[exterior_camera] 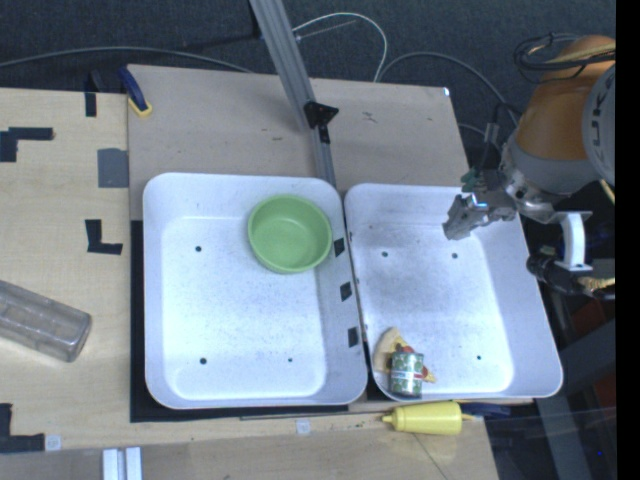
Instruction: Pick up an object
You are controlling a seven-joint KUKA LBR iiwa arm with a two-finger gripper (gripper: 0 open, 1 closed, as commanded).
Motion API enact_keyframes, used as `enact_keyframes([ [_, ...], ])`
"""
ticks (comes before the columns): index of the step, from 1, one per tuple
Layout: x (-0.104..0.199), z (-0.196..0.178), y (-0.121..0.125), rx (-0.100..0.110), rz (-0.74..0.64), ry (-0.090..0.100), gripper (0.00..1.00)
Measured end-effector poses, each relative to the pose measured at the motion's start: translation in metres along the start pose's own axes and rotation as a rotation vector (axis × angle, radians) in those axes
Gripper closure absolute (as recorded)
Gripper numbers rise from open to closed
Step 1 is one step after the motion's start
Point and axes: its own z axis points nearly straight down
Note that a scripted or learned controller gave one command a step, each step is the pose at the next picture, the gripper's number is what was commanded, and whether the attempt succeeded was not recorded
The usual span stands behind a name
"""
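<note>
— Where the right bin [520, 298] meets its near-left corner, what lies there?

— A small can [405, 372], on its side I think, its long axis running roughly from the bin's near edge toward the far one, leaning slightly left. It has a green, patterned label; the print is too small to read. A tan scrap [386, 342] touches its far end, and a bit of red and yellow shows at its right side.

— And the left bin [170, 298]?

— It holds one green bowl [290, 233], upright, mouth up, set near the far-right corner, close to the wall shared with the other bin.

— Anything outside the bins?

— A yellow bottle [431, 419] lies on the tabletop [220, 118] just beyond the right bin's near rim, long axis running left to right, its nozzle to the left. It sits just below the can, with the rim between them. A clear cylinder [38, 321] lies well off to the left, tilted slightly. A grey pole [290, 58] slants in from the top and ends at the seam between the bins.

— Where is the tool [462, 218]?

— Over the far part of the right bin, near its far-right corner, well apart from the can. The arm [565, 118] comes in from the right, orange band above the wrist. Whether the tool is apart or together, I cannot tell; it looks like a dark grey lump from this angle. Nothing is seen gripped in it.

— Any writing at all?

— Part of a few dark letters on the arm's grey casing, cut off by the frame, not readable.
</note>
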Motion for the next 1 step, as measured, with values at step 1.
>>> enact_keyframes([
  [1, 0.0005, -0.0065, 0.0003, 0.006, 0.001, 0.002, 1.0],
])
